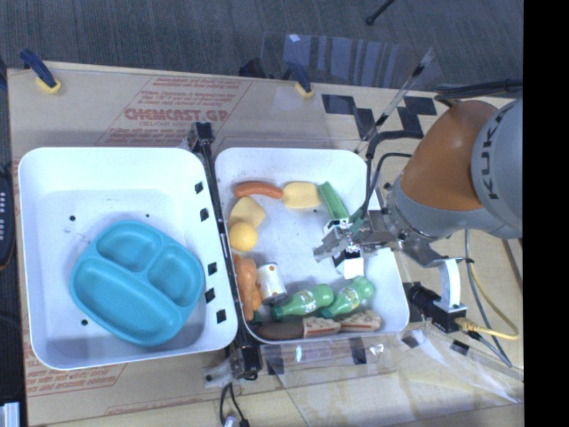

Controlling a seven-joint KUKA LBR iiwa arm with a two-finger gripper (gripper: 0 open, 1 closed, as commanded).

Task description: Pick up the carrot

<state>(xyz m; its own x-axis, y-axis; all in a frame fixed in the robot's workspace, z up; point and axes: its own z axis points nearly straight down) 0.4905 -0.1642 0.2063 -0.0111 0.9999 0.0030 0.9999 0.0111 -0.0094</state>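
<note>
Camera view
Pincer (336,243): low over the right bin, reached in from the right edge, fingers pointing left; spread or pressed together cannot be told, and nothing seen between them
Arm (462,167): grey with an orange band, right of the pincer, over the bin's right wall
Carrot (246,285): orange, well to the pincer's left and a little nearer the camera, lying along the left wall of the right bin; apart from the pincer
Right bin (293,160): shallow, white, under the pincer, holding all the loose food
Green bottles (322,300): two, lying on their sides just below the pincer, caps to the right
Small can (269,281): between carrot and pincer, just beside the carrot
Lemon (243,236): round, yellow, left of the pincer, above the carrot
Yellow pieces (301,195): one up and left of the pincer, another further left above the lemon
Sausage (257,189): reddish, furthest up and left, near the bin's far wall
Green stick (334,200): slanted, just above the pincer
Flat food at near wall (307,328): dark and tan pieces below the bottles
Left bin (53,172): far left of the pincer, white
Blue tray (138,280): divided, resting in the left bin
Counter (178,105): brown board with red print, beyond both bins
</note>
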